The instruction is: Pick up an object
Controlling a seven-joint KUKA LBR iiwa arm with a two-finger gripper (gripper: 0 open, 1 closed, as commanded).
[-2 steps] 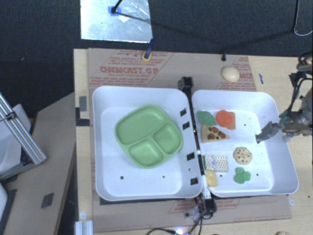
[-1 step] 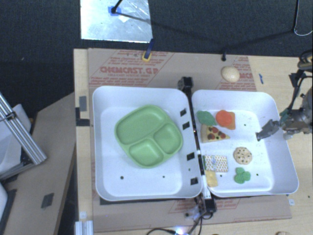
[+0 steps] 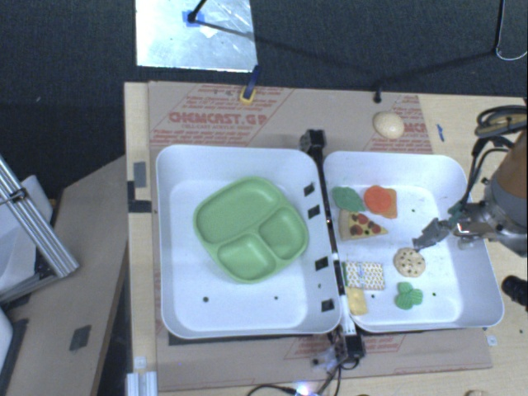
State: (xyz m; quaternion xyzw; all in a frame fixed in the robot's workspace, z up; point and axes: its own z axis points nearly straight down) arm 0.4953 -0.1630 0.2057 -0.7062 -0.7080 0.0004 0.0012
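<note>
Your gripper point(image 3: 431, 234) hangs in the right bin point(image 3: 474, 299); finger spread cannot be told. Nearest target, in my judgement: the cookie point(image 3: 408, 262), just down-left of the tip, apart, round, no long axis.

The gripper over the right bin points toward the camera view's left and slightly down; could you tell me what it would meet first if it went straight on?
Probably the round cookie, just beyond the gripper; its height above the bin is unclear.

robot lab: test bench point(image 3: 206, 106), bins point(image 3: 177, 221).
</note>
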